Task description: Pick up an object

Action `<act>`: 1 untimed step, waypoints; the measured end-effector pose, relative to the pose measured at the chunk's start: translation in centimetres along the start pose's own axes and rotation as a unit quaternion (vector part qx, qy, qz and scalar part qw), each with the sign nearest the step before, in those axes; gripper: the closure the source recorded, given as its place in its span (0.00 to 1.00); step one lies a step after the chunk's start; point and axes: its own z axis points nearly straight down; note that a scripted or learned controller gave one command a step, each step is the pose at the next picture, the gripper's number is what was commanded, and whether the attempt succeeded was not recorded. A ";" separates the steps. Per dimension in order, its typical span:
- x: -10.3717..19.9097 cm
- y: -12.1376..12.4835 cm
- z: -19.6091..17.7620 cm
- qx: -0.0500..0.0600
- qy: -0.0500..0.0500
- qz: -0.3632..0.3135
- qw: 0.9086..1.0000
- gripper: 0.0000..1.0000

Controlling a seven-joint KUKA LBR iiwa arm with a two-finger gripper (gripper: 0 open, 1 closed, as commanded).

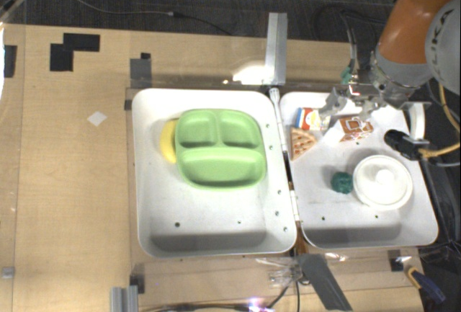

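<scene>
Two shallow white bins sit side by side on the pale wooden bench (65,181), their smooth plastic walls rounded at the corners. Nearest the lower edge of the right bin (360,231) lie a small teal lump (342,182) with a bumpy, rounded form and, just beside it, a glossy white round bowl (382,180). Farther back in that bin rest a wedge-shaped waffle-patterned piece (301,142) in brown and orange, a small flat packet (308,118) printed white, red and blue, and a flat printed card (356,128) in brown and white.

The left bin (209,231) carries a matte green divided plate (219,148) with three soft-edged compartments; a yellow banana (168,141) curves out from under its left rim, touching it.

Above the back of the right bin hangs the gripper (343,103), metallic and angular, below the arm's glossy orange band (407,33). Its fingers look spread apart with nothing between them, poised over the packet and card.
</scene>
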 end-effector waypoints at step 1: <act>-1.4 -5.8 7.3 0.001 0.000 0.038 0.999 0.00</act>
